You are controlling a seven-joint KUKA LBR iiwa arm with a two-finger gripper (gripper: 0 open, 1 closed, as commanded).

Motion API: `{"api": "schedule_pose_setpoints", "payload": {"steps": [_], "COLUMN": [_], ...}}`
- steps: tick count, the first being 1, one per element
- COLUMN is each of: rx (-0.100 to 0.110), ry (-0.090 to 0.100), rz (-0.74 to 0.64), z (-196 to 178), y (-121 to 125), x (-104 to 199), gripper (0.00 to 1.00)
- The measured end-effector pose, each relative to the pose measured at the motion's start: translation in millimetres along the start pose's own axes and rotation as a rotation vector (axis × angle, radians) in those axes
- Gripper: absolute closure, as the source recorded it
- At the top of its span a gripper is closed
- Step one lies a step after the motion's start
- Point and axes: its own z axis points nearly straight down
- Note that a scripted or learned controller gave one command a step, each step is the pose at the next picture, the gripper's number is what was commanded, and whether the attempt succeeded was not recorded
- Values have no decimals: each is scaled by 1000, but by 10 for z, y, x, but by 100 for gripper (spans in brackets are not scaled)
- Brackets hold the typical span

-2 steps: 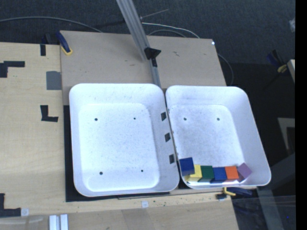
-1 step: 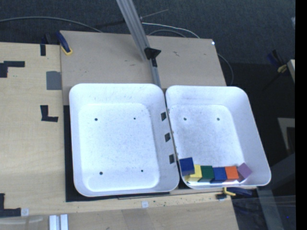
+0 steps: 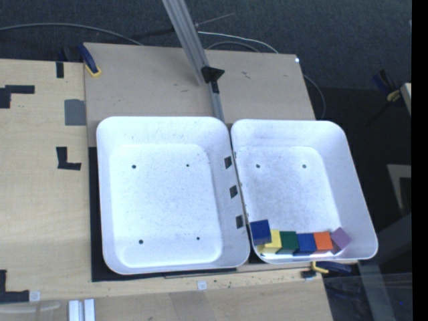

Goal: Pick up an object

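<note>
Several small coloured blocks lie in a row along the near wall of the right bin (image 3: 334,152). From the left they are a blue block (image 3: 259,231), a yellow block (image 3: 271,243), a green block (image 3: 288,240), another blue block (image 3: 306,243), an orange block (image 3: 323,241) and a purple block (image 3: 340,237). They touch one another and press against the bin's front rim.
The left bin (image 3: 114,179) sits beside the right one, the two rims meeting in the middle. A slanted metal pole (image 3: 186,29) with a black clamp (image 3: 212,75) stands behind the bins. Blue-and-yellow clamps (image 3: 90,60) grip the board's corners.
</note>
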Motion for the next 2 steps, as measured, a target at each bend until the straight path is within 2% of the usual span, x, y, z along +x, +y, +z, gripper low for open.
{"api": "schedule_pose_setpoints", "payload": {"steps": [2], "rx": [0], "ry": [-2], "rz": [-3], "z": [-202], "y": [12], "x": [22], "gripper": [100]}}
